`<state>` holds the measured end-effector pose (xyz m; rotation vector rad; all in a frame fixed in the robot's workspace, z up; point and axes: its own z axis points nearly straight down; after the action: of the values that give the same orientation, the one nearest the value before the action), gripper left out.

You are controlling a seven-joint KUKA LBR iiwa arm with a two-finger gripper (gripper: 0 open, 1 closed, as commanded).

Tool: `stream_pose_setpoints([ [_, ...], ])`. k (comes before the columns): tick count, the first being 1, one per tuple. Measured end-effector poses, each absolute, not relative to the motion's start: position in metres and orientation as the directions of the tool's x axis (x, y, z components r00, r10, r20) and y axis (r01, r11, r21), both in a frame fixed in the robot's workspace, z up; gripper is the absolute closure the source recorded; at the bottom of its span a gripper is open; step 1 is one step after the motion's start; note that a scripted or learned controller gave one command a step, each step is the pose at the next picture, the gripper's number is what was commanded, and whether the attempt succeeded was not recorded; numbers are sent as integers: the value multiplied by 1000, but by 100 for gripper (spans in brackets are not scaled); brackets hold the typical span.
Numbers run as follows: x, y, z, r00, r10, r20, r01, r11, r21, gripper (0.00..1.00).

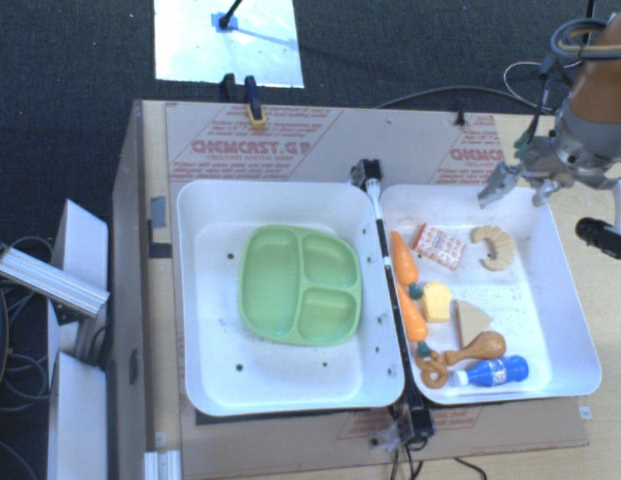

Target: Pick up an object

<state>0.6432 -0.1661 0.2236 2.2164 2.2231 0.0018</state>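
One croissant (493, 246) below open tool (517, 190)

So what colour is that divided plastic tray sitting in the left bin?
Light green, seen clearly in the camera view: the divided plastic tray in the left white bin.

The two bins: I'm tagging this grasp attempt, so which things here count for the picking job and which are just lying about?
For the job:
pincer, open, above the right bin
croissant
red-and-white packet
two carrots
cheese wedge
drumstick
blue bottle
pretzel

Lying about:
green divided tray in the left bin
clamp
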Motion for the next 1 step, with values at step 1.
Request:
stream_pose_setpoints([
  [1,591,-132,84,-2,1000,0,1000,2,1,0],
])
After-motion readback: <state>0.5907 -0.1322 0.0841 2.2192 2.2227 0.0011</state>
